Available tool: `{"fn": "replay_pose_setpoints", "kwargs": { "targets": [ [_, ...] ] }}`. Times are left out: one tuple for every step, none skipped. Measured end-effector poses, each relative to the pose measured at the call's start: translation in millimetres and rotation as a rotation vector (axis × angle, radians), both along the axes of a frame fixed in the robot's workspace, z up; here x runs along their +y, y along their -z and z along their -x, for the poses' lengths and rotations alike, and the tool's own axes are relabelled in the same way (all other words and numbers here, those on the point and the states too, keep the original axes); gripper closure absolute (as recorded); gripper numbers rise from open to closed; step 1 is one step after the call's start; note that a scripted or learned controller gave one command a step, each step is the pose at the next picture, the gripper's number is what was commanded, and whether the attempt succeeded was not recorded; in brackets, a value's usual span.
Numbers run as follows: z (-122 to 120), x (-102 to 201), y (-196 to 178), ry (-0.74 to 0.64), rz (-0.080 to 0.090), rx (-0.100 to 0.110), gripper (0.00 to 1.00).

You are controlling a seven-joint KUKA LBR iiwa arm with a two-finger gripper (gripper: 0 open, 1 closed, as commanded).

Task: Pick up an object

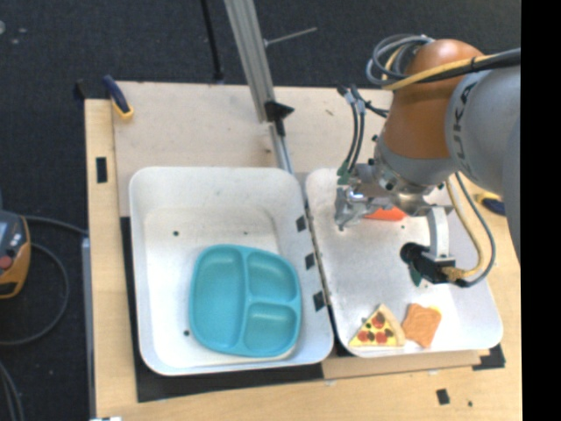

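Grey arm [456,121] hides the jaws' [349,207] tips.

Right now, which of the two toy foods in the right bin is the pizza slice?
The pizza slice is the triangular yellow piece with red dots, at the bin's near edge. The plain orange piece beside it has no toppings.
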State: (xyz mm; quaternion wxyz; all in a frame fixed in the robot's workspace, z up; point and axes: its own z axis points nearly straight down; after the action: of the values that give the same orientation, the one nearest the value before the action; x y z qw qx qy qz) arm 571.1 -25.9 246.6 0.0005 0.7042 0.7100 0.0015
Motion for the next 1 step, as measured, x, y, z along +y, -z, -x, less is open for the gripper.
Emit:
{"fn": "replay_pose_setpoints", "kwargs": {
  "targets": [
    [-4.2,43.2,7.2,0.003,0.003,0.004,1.0]
  ]
}}
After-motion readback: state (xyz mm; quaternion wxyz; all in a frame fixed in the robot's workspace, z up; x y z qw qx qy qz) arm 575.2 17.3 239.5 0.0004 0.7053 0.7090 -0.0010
